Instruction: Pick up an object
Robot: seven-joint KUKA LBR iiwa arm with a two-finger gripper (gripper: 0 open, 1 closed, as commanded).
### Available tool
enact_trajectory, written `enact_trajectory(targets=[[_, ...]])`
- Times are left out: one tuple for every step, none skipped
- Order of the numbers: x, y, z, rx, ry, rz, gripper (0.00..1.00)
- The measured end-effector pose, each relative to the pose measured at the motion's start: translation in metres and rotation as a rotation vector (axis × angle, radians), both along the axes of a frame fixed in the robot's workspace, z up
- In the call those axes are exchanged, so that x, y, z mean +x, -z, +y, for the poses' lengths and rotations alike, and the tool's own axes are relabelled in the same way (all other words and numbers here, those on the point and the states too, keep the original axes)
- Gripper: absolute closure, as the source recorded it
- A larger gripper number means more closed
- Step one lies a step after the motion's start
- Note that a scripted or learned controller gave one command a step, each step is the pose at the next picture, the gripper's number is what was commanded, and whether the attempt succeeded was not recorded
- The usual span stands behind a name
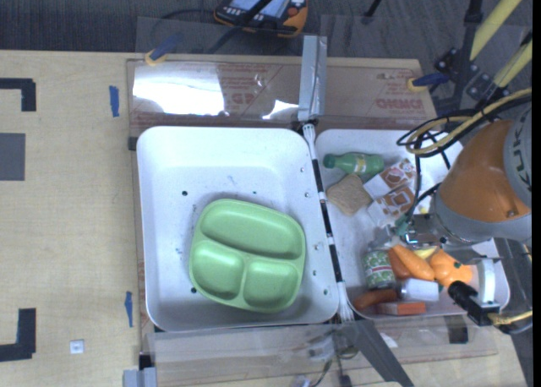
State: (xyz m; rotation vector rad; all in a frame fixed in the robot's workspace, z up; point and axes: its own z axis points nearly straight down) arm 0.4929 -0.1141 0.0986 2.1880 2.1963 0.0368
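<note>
The right bin [331,233] holds a jumble of small objects. A green bottle [355,161] lies at its far end, with a tan slab [348,195] and a printed packet [397,189] just in front of it. Nearer the front are a can with a green and red label [380,267], an orange toy [427,263] and a white tube [418,290]. The arm [486,191] leans over this bin from the right. My gripper [406,229] hangs low in the middle of the bin, just above the orange toy and beside the packet. The wrist hides most of it.
A green divided plate [247,252] lies in the left bin [169,166]. A metal divider [311,81] stands behind the two bins. Black and yellow cables [439,136] loop over the right bin's far corner. A handheld pendant [258,3] lies on the floor beyond the bench.
</note>
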Motion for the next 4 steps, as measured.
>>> enact_trajectory(targets=[[-0.01, 0.012, -0.009, 0.013, 0.148, 0.034, 0.0], [-0.009, 0.001, -0.009, 0.013, 0.148, 0.031, 1.0], [0.071, -0.086, 0.044, 0.01, -0.068, 0.047, 1.0], [0.057, -0.159, 0.07, 0.01, -0.063, 0.046, 1.0]])
